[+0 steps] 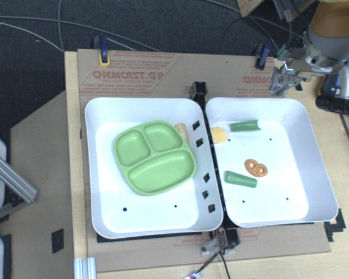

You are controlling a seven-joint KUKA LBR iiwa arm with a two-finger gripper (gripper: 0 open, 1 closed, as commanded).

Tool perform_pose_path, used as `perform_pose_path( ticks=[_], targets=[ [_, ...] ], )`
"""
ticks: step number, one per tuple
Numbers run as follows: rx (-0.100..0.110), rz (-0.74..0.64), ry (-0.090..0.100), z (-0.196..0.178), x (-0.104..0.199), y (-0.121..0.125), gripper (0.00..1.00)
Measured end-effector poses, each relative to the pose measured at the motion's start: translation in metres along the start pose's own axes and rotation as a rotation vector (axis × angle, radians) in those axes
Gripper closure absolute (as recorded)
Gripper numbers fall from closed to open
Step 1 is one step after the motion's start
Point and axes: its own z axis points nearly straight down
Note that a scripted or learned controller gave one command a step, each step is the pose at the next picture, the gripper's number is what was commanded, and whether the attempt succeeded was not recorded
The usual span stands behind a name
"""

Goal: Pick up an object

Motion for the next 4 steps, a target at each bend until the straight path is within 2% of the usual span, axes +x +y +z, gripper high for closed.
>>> perform_pose_path(
  ticks=[1,2,3,4],
  targets=[
    [0.004,0.0,0.001,-0.001,0.0,0.001,1.0],
    [0.01,-0.001,0.003,-0.004,0.043,-0.023,1.0],
    [0.011,-0.001,0.003,0.006,0.082,-0.036,1.0],
    [0.01,0.0,0.002,0.008,0.134,-0.047,1.0]
  ],
)
